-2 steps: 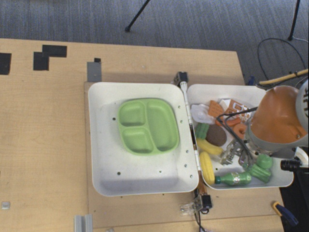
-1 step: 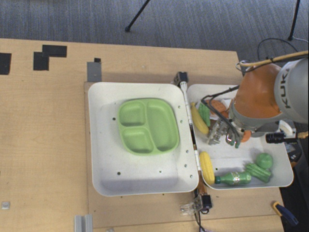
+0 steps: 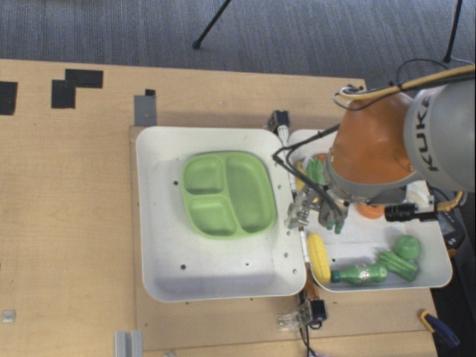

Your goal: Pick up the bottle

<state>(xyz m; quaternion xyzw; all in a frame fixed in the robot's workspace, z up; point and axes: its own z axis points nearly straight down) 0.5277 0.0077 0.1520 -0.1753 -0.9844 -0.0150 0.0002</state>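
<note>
A green bottle (image 3: 361, 275) lies on its side along the front wall of the right bin (image 3: 439, 274), its cap end pointing left toward a yellow corn cob (image 3: 318, 257). My gripper (image 3: 316, 213) hangs over the left part of the right bin, close to the divider between the bins. It is behind the bottle and a little to its left, apart from it. The orange wrist band and grey arm cover the middle and back of the right bin.
The left bin (image 3: 160, 199) holds a green divided plate (image 3: 227, 193). In the right bin a green toy (image 3: 402, 256) lies just right of the bottle, an orange piece (image 3: 370, 213) peeks out under the arm, and a green item (image 3: 315, 171) sits at the back left.
</note>
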